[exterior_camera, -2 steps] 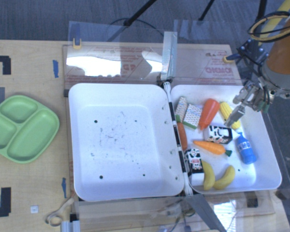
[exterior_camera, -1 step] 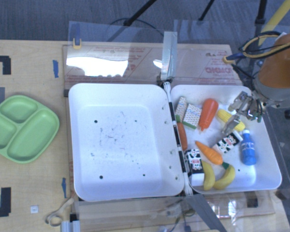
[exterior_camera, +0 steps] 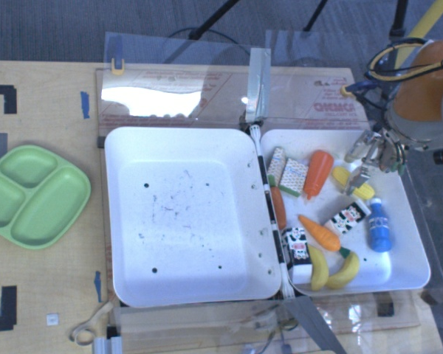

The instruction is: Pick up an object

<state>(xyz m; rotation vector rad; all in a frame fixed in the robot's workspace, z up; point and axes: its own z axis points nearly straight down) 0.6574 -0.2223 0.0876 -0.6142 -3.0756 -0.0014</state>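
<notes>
Bananas [exterior_camera: 332, 270] in front, claw [exterior_camera: 362, 169] over yellow toy [exterior_camera: 356, 186]

Arm [exterior_camera: 421, 94]: running off the right edge, upper links unseen. Pincer [exterior_camera: 365, 169]: hanging over a yellow object [exterior_camera: 358, 185], covering part of it; the object's kind is not showing, nor the finger spacing. Slim orange item [exterior_camera: 279, 206]: lying along the bin divider, partly hiding under it. Printing on the small cartons [exterior_camera: 288, 172]: reading too small to make out.
</notes>
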